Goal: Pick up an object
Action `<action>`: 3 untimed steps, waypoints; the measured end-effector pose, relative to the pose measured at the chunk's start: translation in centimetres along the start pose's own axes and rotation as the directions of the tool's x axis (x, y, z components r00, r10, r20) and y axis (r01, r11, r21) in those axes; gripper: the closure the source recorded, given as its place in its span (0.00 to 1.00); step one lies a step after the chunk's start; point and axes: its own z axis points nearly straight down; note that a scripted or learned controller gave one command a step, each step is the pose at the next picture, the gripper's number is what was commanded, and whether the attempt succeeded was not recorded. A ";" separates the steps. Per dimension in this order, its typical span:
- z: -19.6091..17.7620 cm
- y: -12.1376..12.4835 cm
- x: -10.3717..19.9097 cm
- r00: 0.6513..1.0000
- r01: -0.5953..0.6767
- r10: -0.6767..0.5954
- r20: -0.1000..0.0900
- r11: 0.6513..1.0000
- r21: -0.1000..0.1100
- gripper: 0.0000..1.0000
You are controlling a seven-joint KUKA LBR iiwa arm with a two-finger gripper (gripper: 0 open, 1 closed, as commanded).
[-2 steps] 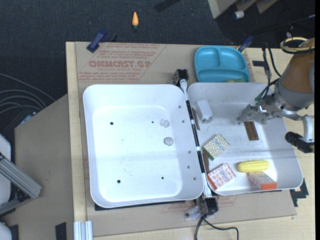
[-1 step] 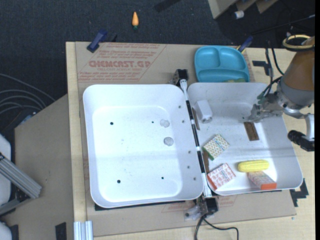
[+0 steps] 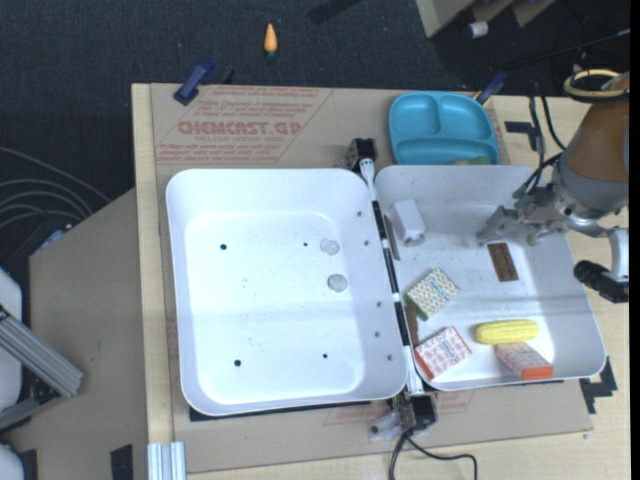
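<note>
- A brown flat bar (image 3: 502, 262) is lying in the right bin (image 3: 560, 303), nearest to the end effector (image 3: 497, 228), which is hovering just above and to the left of it; whether the end effector is open or closed cannot be told, and nothing is showing in its grip.
- The bar is looking thin, stiff and light; being so low against the floor of the bin, it is likely to be hard to get under, and a pinch across its narrow width is seeming the best hold.
- A yellow corn cob (image 3: 506, 331) is resting lower in the same bin, rounded and probably smooth, so it may roll; taking it across the middle is looking sensible.
- An orange-and-pink block (image 3: 524, 360) is sitting just below the corn, close to the bin's front wall, leaving little room on that side.
- 2 printed packets, 1 patterned (image 3: 432, 292) and 1 red-and-white (image 3: 442, 351), are lying near the divide between bins; both are looking flat and light.
- A grey block (image 3: 408, 221) is standing near the upper left corner of the right bin, well apart from the rest.
- The left bin (image 3: 200, 268) is offering wide open floor.
- A blue tray (image 3: 440, 128) is sitting on the tabletop (image 3: 250, 128) beyond the right bin.
</note>
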 end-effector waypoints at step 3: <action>1.0 0.1 0.0 1.000 0.000 0.000 -0.002 1.000 0.001 0.00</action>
